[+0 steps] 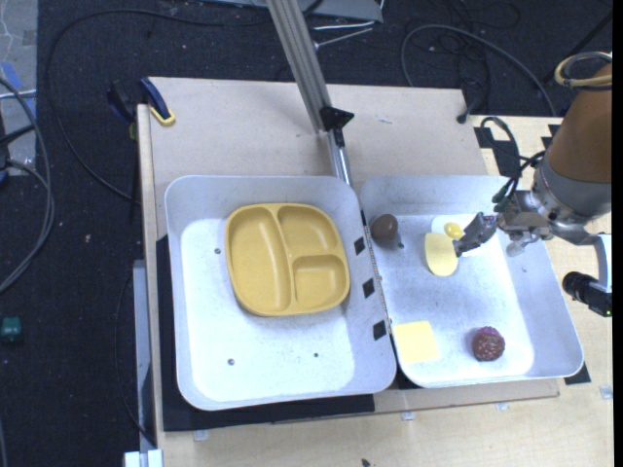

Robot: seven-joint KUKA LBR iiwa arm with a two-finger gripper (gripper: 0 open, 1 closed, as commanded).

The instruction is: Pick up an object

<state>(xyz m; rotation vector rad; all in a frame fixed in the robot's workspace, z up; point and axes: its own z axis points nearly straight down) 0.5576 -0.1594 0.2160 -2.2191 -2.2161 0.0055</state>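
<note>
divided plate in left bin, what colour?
Mustard yellow, plain, seen in the camera view: divided plate in the left bin.

A robotics lab: loose cables point(68, 163) on dark floor around a plywood bench point(243, 129).

Nothing readable is showing up anywhere here, as far as I can tell. No words, numbers or logos are standing out on the yellow plate point(288, 259), the white bins point(195, 358) or the bench point(409, 134).
</note>
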